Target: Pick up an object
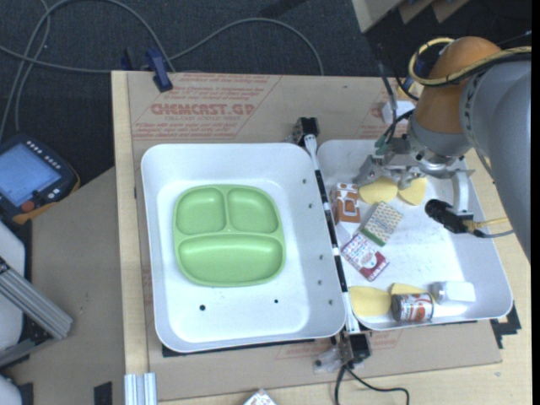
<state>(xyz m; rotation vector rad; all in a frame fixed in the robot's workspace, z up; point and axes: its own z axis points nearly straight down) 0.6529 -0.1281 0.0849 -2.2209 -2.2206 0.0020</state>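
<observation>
- Far left, off the bench: handheld screen unit (pixel 29 178) glowing blue, cables trailing across dark floor.
- Left bin (pixel 169 310): green divided plate (pixel 228 234) lying flat near the middle.
- Right bin (pixel 489 277), by the inner wall: small orange-brown packet (pixel 347 203), checkered packet (pixel 381 222) tilted, red-and-white packet (pixel 364 256) just below it.
- Upper part of right bin: two pale yellow pieces (pixel 379 192), directly under the gripper (pixel 396 169).
- Front edge of right bin: another yellow piece (pixel 367 300), red can (pixel 413 307) on its side, white tube (pixel 456 292) beside it.
- Gripper lowered over the yellow pieces; jaw opening and any hold: cannot tell.
- Right: grey arm (pixel 506 99) with orange band reaching in.
</observation>
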